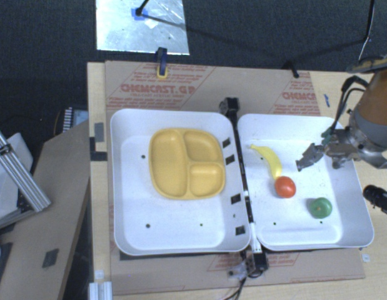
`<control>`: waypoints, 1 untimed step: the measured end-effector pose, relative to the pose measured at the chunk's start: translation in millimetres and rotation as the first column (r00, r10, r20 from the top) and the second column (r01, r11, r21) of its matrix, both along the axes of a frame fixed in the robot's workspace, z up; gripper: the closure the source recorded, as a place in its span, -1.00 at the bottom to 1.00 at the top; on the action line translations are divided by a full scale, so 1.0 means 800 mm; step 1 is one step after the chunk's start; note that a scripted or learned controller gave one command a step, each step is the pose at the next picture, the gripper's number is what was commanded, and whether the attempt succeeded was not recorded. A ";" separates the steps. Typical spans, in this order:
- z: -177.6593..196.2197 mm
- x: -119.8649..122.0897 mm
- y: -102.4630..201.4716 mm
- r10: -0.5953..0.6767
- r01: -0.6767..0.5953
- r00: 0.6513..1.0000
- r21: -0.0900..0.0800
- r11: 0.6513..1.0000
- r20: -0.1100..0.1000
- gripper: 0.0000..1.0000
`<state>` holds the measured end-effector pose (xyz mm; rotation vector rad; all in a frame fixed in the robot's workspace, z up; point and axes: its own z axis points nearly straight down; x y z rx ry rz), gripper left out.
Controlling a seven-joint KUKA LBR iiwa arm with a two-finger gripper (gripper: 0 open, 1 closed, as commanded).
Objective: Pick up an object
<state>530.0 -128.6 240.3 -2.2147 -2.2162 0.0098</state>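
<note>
Three small objects lie in the right white bin [268,230]: a yellow banana [269,159] at its left, a red tomato-like ball [285,187] just below the banana's tip, and a green round fruit [319,207] further right and nearer the front. My gripper [307,157] hangs over the right bin's upper right area, up and to the right of the red ball, with the arm's orange band behind it. Nothing shows between the fingers, and their spread is unclear.
The left white bin [134,230] holds a yellow divided plate [185,163]. A black divider with clips [238,167] runs between the bins. The bench's cardboard top [180,86] surrounds both bins, with a shiny metal sheet [142,17] beyond it.
</note>
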 end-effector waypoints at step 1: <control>0.007 0.003 0.000 0.003 -0.003 1.000 -0.002 1.000 0.012 -1.00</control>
